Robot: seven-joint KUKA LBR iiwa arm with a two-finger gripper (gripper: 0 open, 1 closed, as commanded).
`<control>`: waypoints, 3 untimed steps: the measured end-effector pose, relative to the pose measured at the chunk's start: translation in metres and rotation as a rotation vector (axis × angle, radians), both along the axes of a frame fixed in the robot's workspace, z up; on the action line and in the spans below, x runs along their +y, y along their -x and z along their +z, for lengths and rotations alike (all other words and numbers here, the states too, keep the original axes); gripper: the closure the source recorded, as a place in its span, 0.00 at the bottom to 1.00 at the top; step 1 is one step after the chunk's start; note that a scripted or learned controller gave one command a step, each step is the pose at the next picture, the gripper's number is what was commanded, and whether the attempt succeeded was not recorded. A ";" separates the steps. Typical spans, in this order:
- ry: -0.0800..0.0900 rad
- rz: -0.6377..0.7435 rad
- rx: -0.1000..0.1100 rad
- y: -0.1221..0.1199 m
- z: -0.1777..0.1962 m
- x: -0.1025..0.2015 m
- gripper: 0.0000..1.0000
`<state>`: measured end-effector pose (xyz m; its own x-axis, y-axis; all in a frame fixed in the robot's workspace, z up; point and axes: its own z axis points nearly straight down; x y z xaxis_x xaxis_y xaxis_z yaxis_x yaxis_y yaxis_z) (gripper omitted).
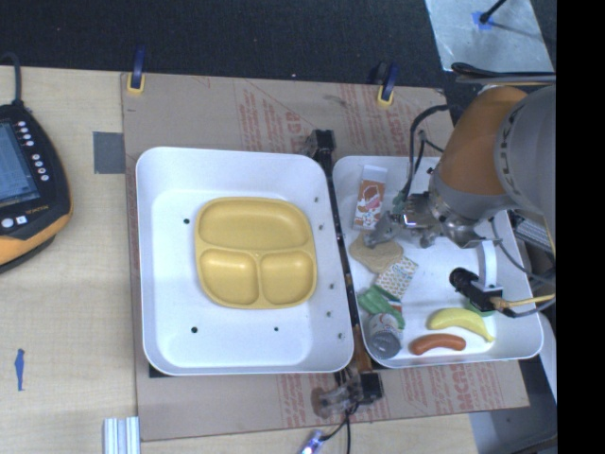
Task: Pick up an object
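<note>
Low in right bin (529, 343), hand (389, 235) – over tan piece (376, 253), banana (460, 323) nearby

- Yellow banana (461, 323): lying flat, near front right of right bin, curve up.
- Red-orange sausage (437, 344): lying flat just in front of banana.
- Small can (383, 339): on its side, front left corner.
- Green piece (378, 301): just behind can.
- Red-white packet (370, 202): flat, far left area.
- Tan flat piece (375, 253): mid-left, beside checkered packet (397, 276).
</note>
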<state>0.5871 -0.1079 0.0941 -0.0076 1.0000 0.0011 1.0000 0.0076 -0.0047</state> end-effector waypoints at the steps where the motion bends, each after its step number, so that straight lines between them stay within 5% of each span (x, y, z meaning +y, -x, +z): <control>1: 0.003 -0.003 -0.009 0.033 0.001 0.007 0.00; 2: 0.004 0.000 -0.013 0.030 0.013 0.006 1.00; 3: 0.004 0.000 -0.010 0.031 0.012 0.006 0.00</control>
<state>0.5556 -0.1018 0.1061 -0.0074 1.0000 -0.0029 1.0000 0.0074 0.0051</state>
